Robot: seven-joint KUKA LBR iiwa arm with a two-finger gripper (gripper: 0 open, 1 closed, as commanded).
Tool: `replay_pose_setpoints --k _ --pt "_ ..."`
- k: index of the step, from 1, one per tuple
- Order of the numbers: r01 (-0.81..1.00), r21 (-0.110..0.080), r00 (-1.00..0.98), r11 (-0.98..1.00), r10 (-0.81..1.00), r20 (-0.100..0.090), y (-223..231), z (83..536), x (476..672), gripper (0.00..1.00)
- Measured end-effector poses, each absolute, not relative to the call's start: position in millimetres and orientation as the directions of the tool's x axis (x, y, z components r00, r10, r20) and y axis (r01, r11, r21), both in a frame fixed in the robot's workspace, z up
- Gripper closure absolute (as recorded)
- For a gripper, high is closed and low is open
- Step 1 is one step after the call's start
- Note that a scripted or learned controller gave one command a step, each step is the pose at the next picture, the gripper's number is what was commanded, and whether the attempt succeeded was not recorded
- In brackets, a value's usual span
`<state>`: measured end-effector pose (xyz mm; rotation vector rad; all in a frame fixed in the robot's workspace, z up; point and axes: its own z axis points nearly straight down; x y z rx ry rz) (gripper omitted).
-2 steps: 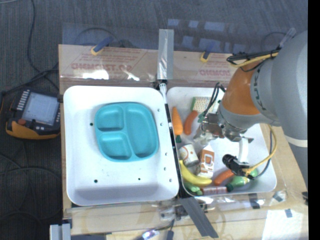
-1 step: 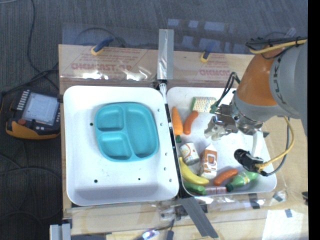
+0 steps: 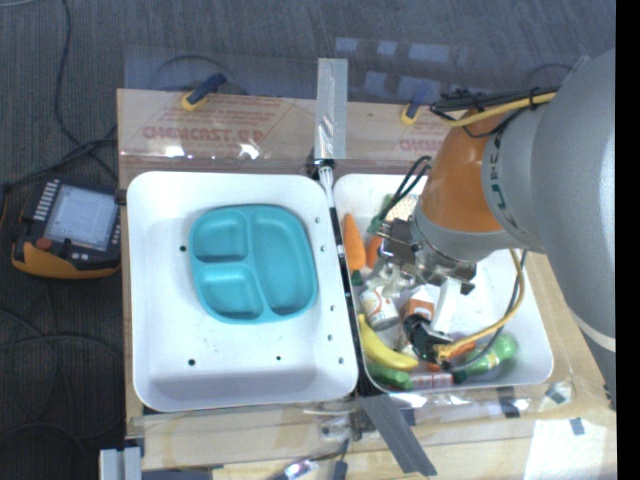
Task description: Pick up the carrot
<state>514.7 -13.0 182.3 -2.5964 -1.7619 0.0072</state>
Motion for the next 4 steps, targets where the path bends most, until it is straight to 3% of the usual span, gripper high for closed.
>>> replay_pose_setpoints --k 1,2,3,4 --pt "0.941 -0.001 0.338 -0.338 0.941 -0.004 -103 234 532.4 1.0" --pt "0.802 -0.005 0.598 -0.598 0.802 -0.004 -31 182 531.7 1.0" --pt "0.801 -0.005 0.598 -0.598 0.801 -0.004 -31 182 531.8 0.0" --pt "0.762 -0.004 0.648 -0.648 0.762 -0.006 -82 182 482.2 0.0"
